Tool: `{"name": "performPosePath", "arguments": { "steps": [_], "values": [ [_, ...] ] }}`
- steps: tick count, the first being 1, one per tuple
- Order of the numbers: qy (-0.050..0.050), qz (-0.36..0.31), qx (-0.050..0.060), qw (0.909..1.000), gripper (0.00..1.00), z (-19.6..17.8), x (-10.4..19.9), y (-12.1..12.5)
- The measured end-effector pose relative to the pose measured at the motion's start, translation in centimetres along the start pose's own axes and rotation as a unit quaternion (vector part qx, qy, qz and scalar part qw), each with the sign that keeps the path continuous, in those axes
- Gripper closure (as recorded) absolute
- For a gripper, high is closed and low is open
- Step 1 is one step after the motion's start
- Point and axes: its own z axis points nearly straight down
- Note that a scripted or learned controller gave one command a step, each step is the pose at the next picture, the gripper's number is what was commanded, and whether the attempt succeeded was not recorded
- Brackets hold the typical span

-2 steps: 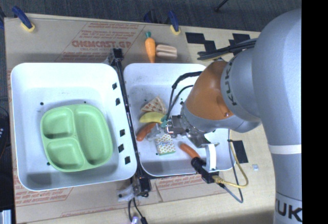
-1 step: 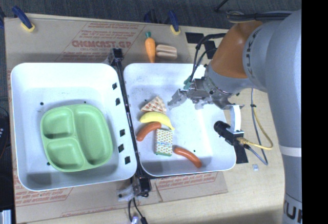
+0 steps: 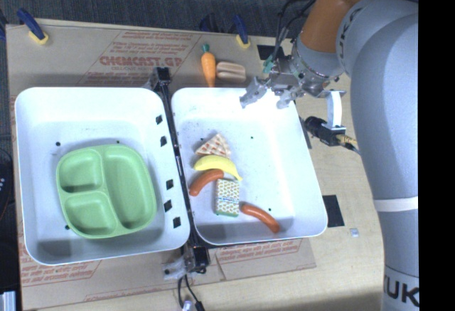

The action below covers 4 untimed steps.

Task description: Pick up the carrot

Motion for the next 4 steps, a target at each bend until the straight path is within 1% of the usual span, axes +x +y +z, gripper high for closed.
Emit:
{"name": "performPosePath", "arguments": {
  "steps": [1,2,3,4],
  "values": [
    [0.001,0.087,0.003,0.9962,0.00,11.4,-3.5,1.0],
    [0.000,0.211,0.000,0.9776,0.00,-27.4,-2.6,0.9],
    [0.000,0.225,0.003,0.9744,0.00,-12.2,1.7,0.7],
    [0.000,0.340,0.003,0.9403,0.00,-4.6,5.6,0.5]
  ]
}}
